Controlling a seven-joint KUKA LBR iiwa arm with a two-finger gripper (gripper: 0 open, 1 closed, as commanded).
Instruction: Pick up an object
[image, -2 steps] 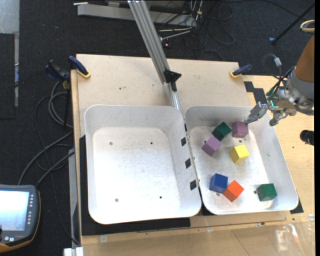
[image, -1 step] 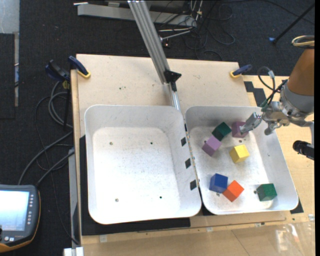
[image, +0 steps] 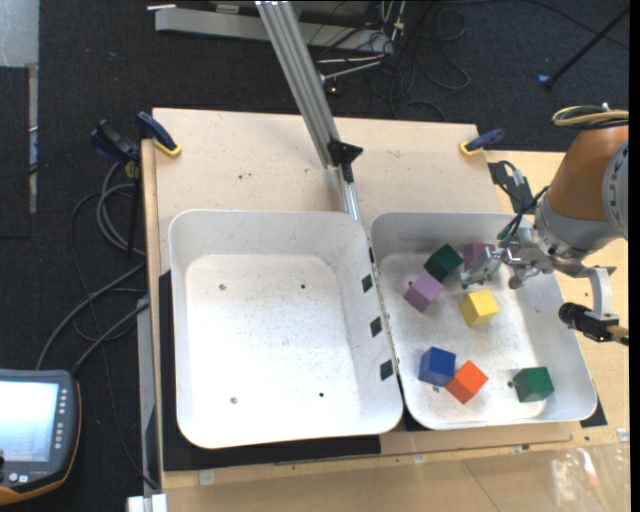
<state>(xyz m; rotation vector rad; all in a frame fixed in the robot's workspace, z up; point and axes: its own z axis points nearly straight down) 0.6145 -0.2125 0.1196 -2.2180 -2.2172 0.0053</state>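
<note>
Tan surface (image: 250, 160) on dark carpet carries two white bins: left bin (image: 200, 240) and right bin (image: 570, 385), which holds the blocks. End effector (image: 487, 262) sits low in the right bin's upper area, just beside the dark green block (image: 443, 262) and above the yellow block (image: 479, 306); can't tell if it's apart or together. Other blocks: purple block (image: 424, 291), blue block (image: 437, 365) touching orange block (image: 467, 381), green block (image: 533, 383) near the lower right corner.

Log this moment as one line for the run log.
arm: reaching into right bin | gripper: beside dark green block, above yellow block | grasp: unconfirmed | left bin: no blocks
</note>
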